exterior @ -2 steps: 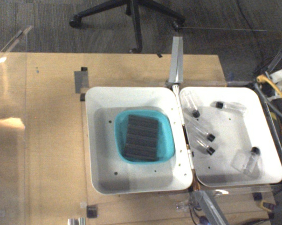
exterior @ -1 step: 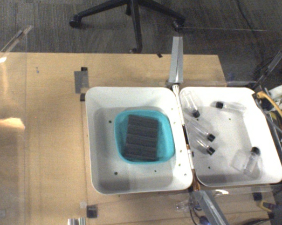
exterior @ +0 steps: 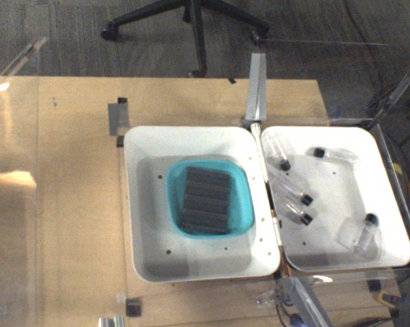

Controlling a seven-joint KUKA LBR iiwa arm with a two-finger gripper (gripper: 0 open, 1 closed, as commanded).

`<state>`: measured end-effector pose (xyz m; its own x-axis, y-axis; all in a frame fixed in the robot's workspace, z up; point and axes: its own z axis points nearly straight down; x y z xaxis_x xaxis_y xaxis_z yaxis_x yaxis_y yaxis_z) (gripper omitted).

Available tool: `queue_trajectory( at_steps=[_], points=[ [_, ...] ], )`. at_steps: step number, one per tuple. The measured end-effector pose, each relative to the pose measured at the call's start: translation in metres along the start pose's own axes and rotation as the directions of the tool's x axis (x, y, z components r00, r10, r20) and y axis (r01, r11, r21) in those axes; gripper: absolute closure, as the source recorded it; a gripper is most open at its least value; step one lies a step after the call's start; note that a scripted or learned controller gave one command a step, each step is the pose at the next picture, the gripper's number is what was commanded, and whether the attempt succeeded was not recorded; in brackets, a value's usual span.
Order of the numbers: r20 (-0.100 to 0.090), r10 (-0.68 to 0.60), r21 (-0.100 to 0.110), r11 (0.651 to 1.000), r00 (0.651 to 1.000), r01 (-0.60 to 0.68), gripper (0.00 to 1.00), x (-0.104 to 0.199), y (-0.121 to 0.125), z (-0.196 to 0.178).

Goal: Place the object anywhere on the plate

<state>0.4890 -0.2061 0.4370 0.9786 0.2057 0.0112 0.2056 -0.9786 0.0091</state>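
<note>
A teal square plate (exterior: 242,206) sits in the middle of the left white bin (exterior: 151,253). On it lies a dark grey ribbed block (exterior: 206,198), flat and roughly centred, with its long side running front to back. The block covers most of the plate's floor, and teal rim shows all around it.
The right white bin (exterior: 331,254) holds several clear vials with black caps, such as one at the back left (exterior: 278,154), one near the middle (exterior: 296,191) and one at the front right (exterior: 361,232). A metal bar (exterior: 256,89) stands behind the seam between the bins.
</note>
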Motion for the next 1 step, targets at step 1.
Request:
queue_trajectory(
  at_steps=[1],
  points=[
    [0.004, -0.002, 0.002, 1.000, 1.000, 0.002, 0.00, 0.0002, -0.0007, 0.0014]
  ],
)
